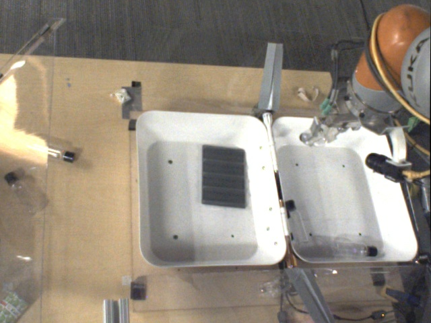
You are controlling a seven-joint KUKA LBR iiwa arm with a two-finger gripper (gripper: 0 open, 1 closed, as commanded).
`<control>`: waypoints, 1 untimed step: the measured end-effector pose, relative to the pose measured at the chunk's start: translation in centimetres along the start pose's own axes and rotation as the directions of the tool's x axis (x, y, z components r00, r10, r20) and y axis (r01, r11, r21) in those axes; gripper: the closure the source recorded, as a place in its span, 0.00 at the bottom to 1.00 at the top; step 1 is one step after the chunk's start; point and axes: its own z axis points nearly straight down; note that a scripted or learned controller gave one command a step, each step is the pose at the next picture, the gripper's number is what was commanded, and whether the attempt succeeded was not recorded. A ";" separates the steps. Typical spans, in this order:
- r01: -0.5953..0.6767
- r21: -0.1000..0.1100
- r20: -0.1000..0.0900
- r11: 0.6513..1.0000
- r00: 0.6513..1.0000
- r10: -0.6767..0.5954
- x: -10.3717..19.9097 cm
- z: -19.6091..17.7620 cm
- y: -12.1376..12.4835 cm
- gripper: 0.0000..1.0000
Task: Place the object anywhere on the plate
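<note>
Jaws (316, 134) blurred, stance unreadable, over right bin (404, 247) rim.

The arm (397, 52) is cut off by the top and right edges, so its upper part is out of sight. The gripper (316, 134) is small and blurred against the rim of the right bin (323, 200) — how its tips stand cannot be told. A clear tube-like thing (350, 249) lies near that bin's front wall, too faint to identify. The dark ridged slab (224, 176) in the left bin (155, 200) shows no detail — its material is unclear.
</note>
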 end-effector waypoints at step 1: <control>-0.090 0.001 0.000 0.996 0.996 0.090 6.2 0.6 5.7 1.00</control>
